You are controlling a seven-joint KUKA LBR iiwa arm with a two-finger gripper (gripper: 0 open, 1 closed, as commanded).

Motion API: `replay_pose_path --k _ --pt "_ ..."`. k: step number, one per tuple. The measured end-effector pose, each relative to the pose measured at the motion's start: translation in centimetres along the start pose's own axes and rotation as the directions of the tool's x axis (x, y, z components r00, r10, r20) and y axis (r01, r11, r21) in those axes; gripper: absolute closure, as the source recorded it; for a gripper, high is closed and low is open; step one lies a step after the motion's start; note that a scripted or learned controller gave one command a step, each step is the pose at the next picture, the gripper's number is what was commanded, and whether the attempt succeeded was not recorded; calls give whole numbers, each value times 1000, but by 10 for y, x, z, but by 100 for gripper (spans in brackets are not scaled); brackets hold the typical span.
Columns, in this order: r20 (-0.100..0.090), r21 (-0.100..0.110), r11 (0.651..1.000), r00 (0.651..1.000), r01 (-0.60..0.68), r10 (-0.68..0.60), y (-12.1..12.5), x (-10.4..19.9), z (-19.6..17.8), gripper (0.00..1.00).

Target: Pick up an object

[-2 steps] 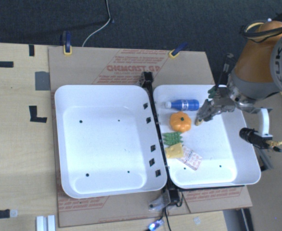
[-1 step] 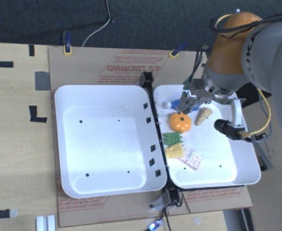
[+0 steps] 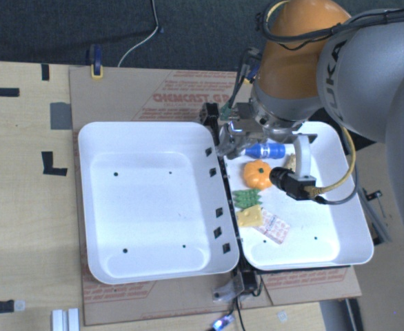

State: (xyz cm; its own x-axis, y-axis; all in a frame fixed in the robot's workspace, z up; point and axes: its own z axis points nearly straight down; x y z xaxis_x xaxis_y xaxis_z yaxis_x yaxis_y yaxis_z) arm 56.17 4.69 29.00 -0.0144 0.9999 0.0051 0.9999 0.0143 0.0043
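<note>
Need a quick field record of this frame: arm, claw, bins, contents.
arm: grey KUKA arm with orange band, over the right bin
claw: claw low at the right bin's upper left corner, by the divider; finger state unreadable
left bin: left bin, white, shallow
right bin: right bin, holds all items
items: blue bottle, orange fruit, green item, yellow item, clear packet
held: nothing visibly

One fixed overhead camera, slanted down on both bins, arm entering right
</note>
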Motion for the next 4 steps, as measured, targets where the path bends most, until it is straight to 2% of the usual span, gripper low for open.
replay_pose_path --k 1,2,4 --pt "2 9 1000 1000 -5 5 -80 54 -20 100" --pt "6 0 1000 1000 -17 17 -78 -8 -77 100" --pt "7 8 1000 1000 -11 11 -77 -4 -93 100"
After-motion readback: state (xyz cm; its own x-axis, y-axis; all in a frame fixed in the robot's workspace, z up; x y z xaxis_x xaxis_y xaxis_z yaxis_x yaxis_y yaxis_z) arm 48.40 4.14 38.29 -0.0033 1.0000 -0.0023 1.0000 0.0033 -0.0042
